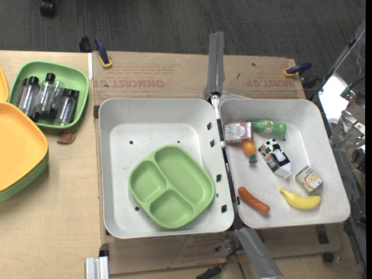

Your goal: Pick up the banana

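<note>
The banana (pixel 300 199) is seen lying untouched in the right bin (pixel 334 173), so the pick is judged not yet begun; the tool's state cannot be told.

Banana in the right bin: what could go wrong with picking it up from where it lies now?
1. The banana lies close to the right bin's front wall, so the tool may have little room on that side.
2. A small yellow-and-white carton sits just above the banana and could get bumped or grabbed instead.
3. The banana is curved and lies flat, so it may slip out of a pinch.
</note>
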{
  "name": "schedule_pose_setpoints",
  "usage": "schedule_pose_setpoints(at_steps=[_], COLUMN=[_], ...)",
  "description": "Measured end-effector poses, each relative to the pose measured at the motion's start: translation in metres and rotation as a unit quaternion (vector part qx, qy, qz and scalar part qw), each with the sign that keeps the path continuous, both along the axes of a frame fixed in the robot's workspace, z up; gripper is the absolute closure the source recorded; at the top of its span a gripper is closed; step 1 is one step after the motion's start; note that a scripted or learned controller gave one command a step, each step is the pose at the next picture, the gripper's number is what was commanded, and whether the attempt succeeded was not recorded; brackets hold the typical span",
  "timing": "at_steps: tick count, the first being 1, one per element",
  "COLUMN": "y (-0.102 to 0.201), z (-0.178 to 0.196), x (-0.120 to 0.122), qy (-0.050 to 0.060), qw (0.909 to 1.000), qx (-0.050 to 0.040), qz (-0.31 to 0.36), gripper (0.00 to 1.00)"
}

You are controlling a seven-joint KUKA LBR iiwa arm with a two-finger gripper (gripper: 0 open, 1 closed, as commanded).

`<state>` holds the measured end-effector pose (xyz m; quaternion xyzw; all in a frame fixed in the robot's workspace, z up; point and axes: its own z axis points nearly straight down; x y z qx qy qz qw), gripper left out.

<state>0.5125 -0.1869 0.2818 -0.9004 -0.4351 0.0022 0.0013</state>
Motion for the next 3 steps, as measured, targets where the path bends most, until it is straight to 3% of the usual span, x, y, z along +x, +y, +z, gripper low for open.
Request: schedule_pose_setpoints(at_steps=[1, 2, 3], y=[-0.001, -0.007, -0.018], z=[-0.018, 0.010, 0.057], x=[0.108, 0.045, 0.092], qy=[0.000, 0.000, -0.001], qw=[1.0000, 0.9999, 0.9999], qx=[-0.0009, -0.0001, -0.0007], qz=[-0.002, -0.010, -0.010], gripper=[1.00, 1.00, 1.00])
